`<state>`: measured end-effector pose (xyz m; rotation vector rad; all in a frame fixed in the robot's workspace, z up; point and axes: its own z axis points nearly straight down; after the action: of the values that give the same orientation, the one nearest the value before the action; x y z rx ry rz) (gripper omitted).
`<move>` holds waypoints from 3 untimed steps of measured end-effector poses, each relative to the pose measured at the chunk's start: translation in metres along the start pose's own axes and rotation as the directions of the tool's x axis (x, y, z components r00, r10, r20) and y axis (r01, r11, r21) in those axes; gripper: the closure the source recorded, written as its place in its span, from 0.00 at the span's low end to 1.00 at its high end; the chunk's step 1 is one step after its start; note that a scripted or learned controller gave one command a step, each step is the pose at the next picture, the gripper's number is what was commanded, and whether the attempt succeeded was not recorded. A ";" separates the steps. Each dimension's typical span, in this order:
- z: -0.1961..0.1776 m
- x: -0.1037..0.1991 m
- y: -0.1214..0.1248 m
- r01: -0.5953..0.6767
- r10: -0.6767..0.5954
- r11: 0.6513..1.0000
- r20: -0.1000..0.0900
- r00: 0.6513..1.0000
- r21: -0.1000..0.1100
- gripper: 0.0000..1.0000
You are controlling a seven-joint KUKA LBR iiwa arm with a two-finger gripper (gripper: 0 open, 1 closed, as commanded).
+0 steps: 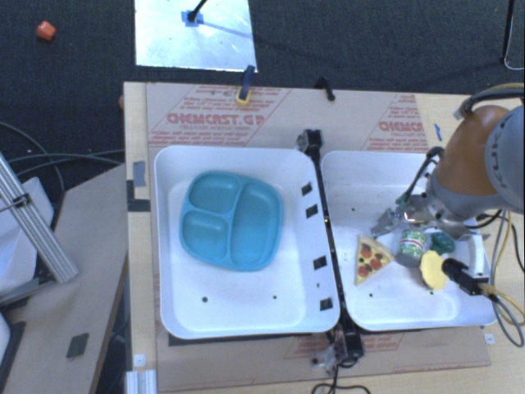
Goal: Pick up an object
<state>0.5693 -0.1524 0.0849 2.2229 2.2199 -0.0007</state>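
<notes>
My gripper hangs low over the middle of the right bin, with the arm coming in from the right. A small green and white can lies right beneath it, partly covered by it. A toy pizza slice lies just left of the can. A yellow piece and a teal piece sit to the right of the can, close under the wrist. Whether the can is held is not visible.
The left bin holds a blue divided plate. A black divider runs between the two bins. The far half of the right bin is bare white floor.
</notes>
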 end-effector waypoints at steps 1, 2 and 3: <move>0.001 0.067 -0.020 0.009 -0.009 1.000 -0.004 1.000 0.002 0.00; 0.001 0.060 -0.082 0.000 0.000 1.000 -0.001 1.000 0.003 0.00; 0.000 0.054 -0.029 0.006 -0.006 1.000 0.001 1.000 -0.007 0.00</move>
<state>0.5406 -0.0985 0.0849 2.2119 2.2230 0.0051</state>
